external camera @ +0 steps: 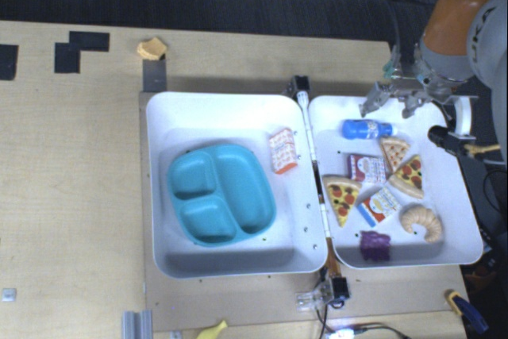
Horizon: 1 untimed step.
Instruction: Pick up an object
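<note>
Gripper (393, 101) above right bin's (468, 210) far edge, fingers spread, grasping nothing. Blue bottle (367, 129) just below gripper. 3 pizza slices (394, 151), croissant (423, 221) farther toward near side.

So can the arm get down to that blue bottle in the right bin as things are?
Probably yes. The gripper hangs just above and behind the blue bottle, which lies on its side near the bin's far edge with nothing on top of it.
</note>
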Each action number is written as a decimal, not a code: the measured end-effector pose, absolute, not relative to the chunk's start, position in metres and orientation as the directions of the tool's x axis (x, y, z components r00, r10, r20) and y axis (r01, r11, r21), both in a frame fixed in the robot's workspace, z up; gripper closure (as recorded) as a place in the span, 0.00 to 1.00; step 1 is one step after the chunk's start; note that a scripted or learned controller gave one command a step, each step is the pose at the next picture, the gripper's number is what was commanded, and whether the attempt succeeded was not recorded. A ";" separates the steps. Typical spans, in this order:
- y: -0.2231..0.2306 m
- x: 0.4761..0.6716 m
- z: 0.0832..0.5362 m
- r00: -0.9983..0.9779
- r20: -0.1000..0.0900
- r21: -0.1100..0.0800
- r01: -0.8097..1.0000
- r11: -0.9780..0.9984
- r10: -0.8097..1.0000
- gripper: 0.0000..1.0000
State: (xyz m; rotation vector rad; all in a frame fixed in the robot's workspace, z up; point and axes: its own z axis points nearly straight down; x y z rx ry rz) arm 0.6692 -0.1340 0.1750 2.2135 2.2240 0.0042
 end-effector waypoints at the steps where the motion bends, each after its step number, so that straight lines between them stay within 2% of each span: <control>1: -0.099 0.576 0.096 -0.004 -0.002 0.013 1.000 0.004 1.000 0.00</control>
